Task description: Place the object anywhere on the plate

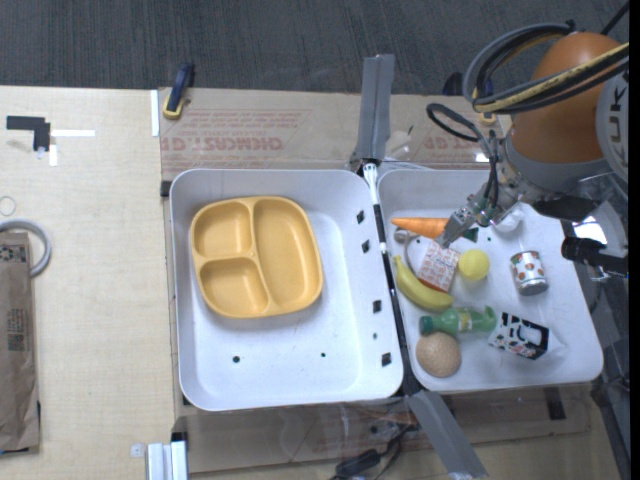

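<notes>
Camera view: two white bins on the counter. Left bin holds a yellow divided plate, lying in the bin's upper left part, all three sections bare. Right bin holds the clutter: carrot, banana, small red-and-white carton, yellow ball, can, green bottle, brown round fruit, black-and-white packet.

Arm reaches in from upper right of frame. Tool sits low over the carrot's right end, just above the carton. Cannot tell how the tool stands; nothing is visibly pinched in it.

Judgement: pick step in hand, target likely carrot or carton, uncertain which. Object is in the right bin, well apart from the plate. Next move calls for a firm grasp, a lift clear of the bin divider, then travel toward frame left and release over the plate.
</notes>
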Tool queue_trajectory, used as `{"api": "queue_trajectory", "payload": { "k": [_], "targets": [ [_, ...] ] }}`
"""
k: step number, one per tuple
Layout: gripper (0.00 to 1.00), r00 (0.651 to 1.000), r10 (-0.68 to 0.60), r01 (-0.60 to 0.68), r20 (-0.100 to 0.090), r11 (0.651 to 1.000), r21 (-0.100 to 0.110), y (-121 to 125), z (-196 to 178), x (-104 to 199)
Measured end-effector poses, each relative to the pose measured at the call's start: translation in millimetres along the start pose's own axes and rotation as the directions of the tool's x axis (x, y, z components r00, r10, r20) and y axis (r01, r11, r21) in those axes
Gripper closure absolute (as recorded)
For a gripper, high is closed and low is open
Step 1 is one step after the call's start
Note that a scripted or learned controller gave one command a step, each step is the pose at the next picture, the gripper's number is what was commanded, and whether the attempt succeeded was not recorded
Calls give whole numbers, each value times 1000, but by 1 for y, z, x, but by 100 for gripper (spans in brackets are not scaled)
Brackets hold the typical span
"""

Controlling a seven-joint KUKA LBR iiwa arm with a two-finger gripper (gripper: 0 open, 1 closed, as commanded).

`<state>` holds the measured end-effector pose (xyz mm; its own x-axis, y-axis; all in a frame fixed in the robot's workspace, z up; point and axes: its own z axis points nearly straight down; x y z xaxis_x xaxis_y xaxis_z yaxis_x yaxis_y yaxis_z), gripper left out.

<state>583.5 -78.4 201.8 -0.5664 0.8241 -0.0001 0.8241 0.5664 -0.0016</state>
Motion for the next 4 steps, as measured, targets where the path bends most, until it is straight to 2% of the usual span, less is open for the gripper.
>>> {"api": "queue_trajectory", "payload": {
  "k": [1, 2, 3, 4],
  "targets": [
    [100, 956, -293, 293, 0, 956, 0, -2, 11, 67],
    [100, 986, -168, 168, 1, 986, -1, 34, 11, 70],
    [0, 986, -168, 168, 1, 986, -1, 34, 11, 70],
    [0, 988, -153, 153, 2, 988, -2, 19, 3, 49]
  ]
}}
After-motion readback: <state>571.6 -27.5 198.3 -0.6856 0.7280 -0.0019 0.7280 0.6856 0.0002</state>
